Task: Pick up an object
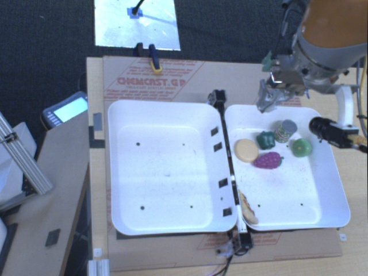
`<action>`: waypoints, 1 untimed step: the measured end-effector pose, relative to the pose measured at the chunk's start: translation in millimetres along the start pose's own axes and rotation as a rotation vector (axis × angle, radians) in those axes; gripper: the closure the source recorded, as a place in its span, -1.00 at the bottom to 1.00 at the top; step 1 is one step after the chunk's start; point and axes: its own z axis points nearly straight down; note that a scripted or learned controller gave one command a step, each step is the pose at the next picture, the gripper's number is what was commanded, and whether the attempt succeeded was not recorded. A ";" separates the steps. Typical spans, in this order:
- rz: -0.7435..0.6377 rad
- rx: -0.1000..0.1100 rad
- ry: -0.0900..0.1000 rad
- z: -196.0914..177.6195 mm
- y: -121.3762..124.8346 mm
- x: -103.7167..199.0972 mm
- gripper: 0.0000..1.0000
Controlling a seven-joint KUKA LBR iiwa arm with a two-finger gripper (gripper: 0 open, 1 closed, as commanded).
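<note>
The right bin (322,209) holds a cluster of small objects near its back: a tan round disc (246,150), a dark green pepper-shaped piece (265,140), a purple grape bunch (268,160), a small grey-topped can (284,130) and a green apple (301,148). A tan elongated item (248,209) lies against the bin's left wall near the front. My gripper (268,101) hangs above the back left corner of the right bin, apart from the cluster, with nothing visible between its fingers.
The left bin (167,171) sits beside the right one, with black clips along the shared divider (225,160). A metal plate (137,15) lies on the dark floor behind the bench. A grey device (64,111) rests at the left.
</note>
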 end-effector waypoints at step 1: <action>0.004 -0.028 0.000 -128.1 -0.9 11.1 1.00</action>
